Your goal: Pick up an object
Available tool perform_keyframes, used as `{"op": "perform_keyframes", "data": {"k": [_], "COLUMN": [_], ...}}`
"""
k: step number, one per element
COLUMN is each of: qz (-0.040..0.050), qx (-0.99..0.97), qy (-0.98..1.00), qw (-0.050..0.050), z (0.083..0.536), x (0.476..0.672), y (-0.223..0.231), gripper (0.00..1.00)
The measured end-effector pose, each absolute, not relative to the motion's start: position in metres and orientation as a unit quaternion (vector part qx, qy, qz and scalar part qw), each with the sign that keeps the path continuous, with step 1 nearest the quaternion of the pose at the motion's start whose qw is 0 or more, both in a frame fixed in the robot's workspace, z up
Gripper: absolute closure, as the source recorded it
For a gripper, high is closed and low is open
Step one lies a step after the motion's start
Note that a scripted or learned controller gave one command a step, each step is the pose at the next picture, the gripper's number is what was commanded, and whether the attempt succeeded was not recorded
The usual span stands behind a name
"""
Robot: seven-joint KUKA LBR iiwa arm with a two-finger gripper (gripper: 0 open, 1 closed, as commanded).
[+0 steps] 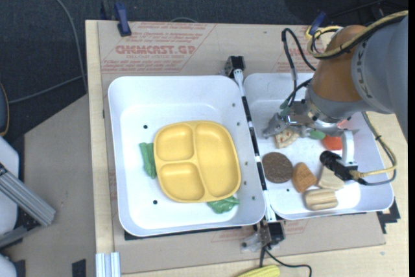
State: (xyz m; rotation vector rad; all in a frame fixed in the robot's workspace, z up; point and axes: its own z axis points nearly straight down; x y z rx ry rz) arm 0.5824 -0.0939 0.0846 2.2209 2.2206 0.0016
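Nearest the camera, a tan bread roll (320,198) lies along the front wall of the right bin (371,203), its long axis running left-right. My hand (286,127) sits low at the bin's back-left over a pale scrap (283,137), and I cannot tell how far it is open. I judge I should centre on the scrap before closing.
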Motion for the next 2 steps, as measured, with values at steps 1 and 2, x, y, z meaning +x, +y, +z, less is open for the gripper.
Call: {"op": "perform_keyframes", "data": {"k": [1, 2], "qz": [0.0011, 0.0008], "qx": [0.707, 0.707], "qy": [0.707, 0.708], "qw": [0.001, 0.000], "z": [0.094, 0.185], "x": [0.583, 0.586], "y": [-0.094, -0.014], "gripper": [1.00, 1.00]}}
